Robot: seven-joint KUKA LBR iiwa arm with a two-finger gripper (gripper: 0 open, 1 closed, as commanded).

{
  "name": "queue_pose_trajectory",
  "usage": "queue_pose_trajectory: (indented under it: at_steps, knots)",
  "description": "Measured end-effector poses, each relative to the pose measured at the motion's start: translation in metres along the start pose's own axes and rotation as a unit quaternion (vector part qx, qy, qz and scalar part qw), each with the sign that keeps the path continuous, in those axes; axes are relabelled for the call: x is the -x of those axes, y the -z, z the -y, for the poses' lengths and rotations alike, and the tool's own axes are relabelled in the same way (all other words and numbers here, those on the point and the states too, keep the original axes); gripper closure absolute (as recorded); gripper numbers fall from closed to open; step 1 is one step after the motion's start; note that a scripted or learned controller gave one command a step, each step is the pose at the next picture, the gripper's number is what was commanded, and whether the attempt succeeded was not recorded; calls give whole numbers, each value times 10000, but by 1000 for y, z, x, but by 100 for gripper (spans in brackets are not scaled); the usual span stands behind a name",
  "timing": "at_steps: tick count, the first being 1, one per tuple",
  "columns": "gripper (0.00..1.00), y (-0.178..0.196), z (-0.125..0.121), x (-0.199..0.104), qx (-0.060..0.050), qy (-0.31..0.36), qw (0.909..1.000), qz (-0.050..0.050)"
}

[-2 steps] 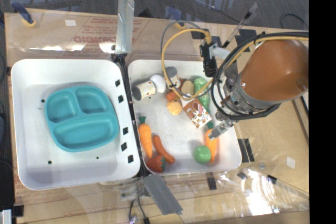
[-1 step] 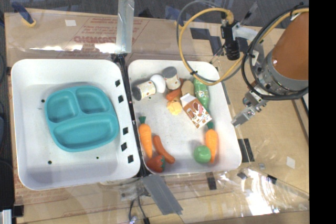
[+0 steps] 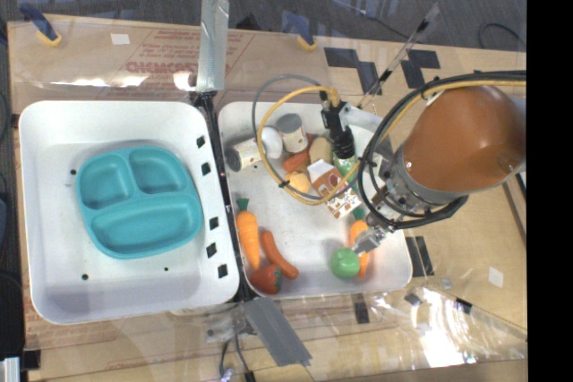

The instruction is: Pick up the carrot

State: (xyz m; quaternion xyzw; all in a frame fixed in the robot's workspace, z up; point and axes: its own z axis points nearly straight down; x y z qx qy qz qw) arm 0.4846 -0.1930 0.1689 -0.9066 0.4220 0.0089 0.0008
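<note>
The carrot (image 3: 247,239) is orange with a small green top. It lies lengthwise along the left wall of the right bin (image 3: 304,286), next to a red-orange chili-like piece (image 3: 279,258). My gripper (image 3: 372,235) hangs low over the bin's right front corner, well to the right of the carrot. It is just above a small orange item (image 3: 359,232) and a green ball (image 3: 345,264). The arm's orange band (image 3: 466,139) hides the bin's right edge.
Several toy foods and small boxes (image 3: 324,179) crowd the back of the right bin, ringed by a looping yellow cable (image 3: 269,98). A red piece (image 3: 266,280) sits at the carrot's near end. The left bin (image 3: 54,282) holds a teal divided plate (image 3: 139,201).
</note>
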Motion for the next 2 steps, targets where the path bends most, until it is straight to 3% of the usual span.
queue_pose_trajectory:
  at_steps: [1,2]
  knots:
    - [100,43,11,16,-28,879,9961,-74]
    - [100,127,29,-33,-35,1441,9895,-105]
